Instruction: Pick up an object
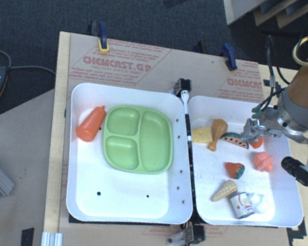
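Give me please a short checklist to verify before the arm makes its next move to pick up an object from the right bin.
1. Gripper is over the right bin: ok, near its upper edge.
2. A target lies close to the gripper: ok, the watermelon slice and a small orange-red piece are beside it.
3. Finger state: cannot tell.
4. Something already held: cannot tell, nothing is seen between the fingers.
5. Target is free of neighbours: not ok, the chicken drumstick touches the watermelon slice and the cheese wedge.
6. Easier isolated targets exist: ok, the strawberry and the ice cream cone lie apart.
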Controlling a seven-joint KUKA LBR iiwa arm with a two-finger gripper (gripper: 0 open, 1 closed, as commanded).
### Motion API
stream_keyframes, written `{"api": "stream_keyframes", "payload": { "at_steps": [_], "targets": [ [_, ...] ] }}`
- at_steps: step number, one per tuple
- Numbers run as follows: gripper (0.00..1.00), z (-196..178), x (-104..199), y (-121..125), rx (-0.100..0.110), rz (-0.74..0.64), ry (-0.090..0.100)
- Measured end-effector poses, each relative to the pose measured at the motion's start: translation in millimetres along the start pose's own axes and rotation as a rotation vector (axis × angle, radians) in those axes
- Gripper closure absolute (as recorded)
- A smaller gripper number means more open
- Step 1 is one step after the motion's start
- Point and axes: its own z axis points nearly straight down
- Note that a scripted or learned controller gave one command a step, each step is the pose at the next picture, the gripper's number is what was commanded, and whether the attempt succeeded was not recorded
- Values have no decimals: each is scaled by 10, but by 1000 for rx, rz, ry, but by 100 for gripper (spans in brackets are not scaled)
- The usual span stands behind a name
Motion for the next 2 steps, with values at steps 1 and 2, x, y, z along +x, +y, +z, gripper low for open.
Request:
{"api": "stream_keyframes", "payload": {
  "at_steps": [1, 2],
  "targets": [
    [100, -242, 1, 13, 1, 0, 0],
    [100, -201, 632, 20, 9, -5, 4]
  ]
}}
